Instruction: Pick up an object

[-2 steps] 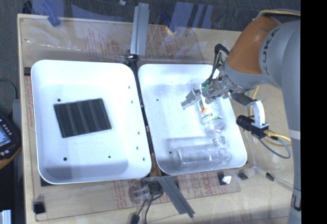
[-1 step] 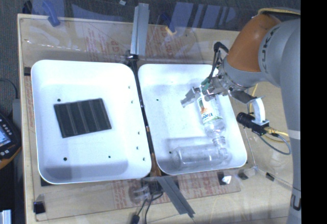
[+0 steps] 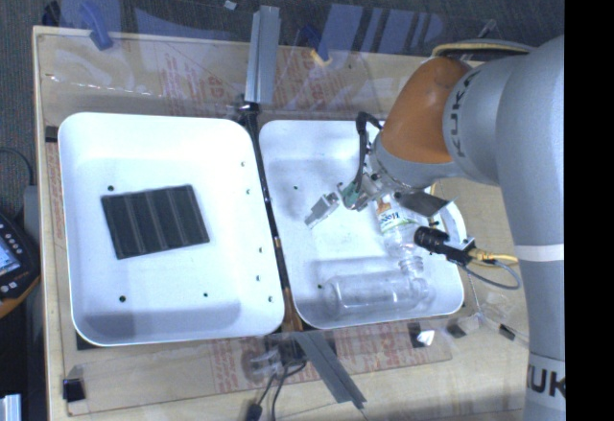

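Over right bin (image 3: pixel 288 218): arm hides clear bottle's (image 3: pixel 398 246) top; jaws' state unclear.

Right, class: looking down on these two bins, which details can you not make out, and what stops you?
- hand: too small and blurred to tell whether it is open or shut.
- small bottle: upper end hidden under the wrist; label too small to read.
- clear bottle: transparent against the right bin, outline faint.
- dark ribbed slab in the left bin: material unclear.
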